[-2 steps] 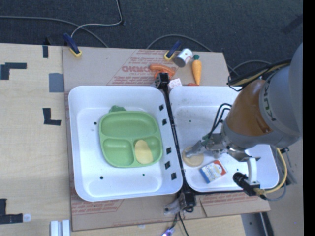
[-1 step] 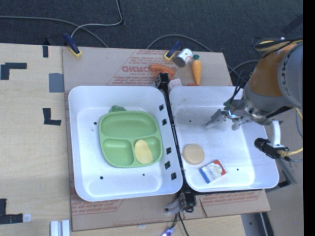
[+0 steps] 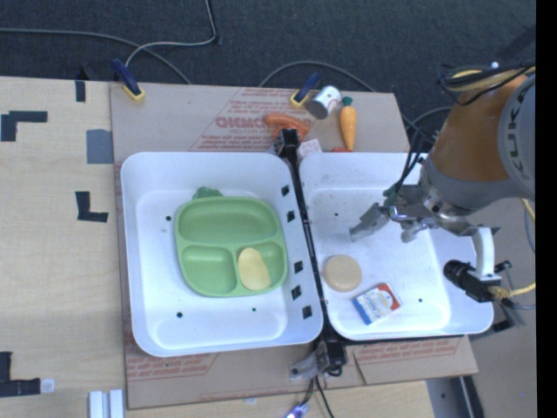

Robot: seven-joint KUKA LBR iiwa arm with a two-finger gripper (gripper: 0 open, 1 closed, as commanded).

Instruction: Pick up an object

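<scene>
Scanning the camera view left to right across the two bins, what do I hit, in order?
Green divided plate → yellow piece in its lower right compartment → round tan disc → small red, white and blue packet → gripper, above the right bin.

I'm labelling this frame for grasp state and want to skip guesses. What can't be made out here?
- Gripper: finger state unclear, too small and seen from above.
- Small packet: print too small to read.
- Right bin: its right side hidden under the arm.
</scene>
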